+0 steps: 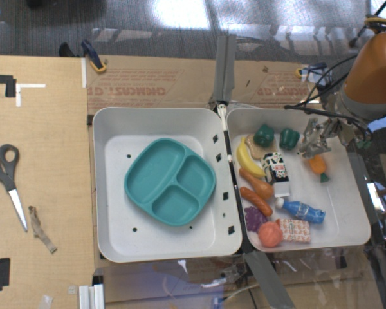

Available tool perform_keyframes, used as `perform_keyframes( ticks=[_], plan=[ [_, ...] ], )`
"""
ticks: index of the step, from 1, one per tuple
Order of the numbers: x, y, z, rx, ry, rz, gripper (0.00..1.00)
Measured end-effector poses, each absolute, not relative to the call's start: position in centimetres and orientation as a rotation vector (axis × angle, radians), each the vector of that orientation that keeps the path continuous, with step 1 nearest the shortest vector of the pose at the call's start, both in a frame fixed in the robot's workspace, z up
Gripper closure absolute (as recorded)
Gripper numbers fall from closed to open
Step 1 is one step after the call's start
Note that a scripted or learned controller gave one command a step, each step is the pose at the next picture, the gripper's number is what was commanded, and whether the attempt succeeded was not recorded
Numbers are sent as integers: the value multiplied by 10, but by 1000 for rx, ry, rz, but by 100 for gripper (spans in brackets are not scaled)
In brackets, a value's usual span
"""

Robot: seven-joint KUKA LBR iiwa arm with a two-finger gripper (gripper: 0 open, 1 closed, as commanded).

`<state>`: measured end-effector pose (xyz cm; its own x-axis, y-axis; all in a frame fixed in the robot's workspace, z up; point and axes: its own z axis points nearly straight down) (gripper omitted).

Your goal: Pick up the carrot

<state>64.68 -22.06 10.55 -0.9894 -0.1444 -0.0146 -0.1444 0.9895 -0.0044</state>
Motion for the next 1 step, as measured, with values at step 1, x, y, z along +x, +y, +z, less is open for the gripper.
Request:
perform_keyframes(
  ticks=[1],
  plan=[
    [615, -222, 211, -790, 3033, -2, 100]
  ],
)
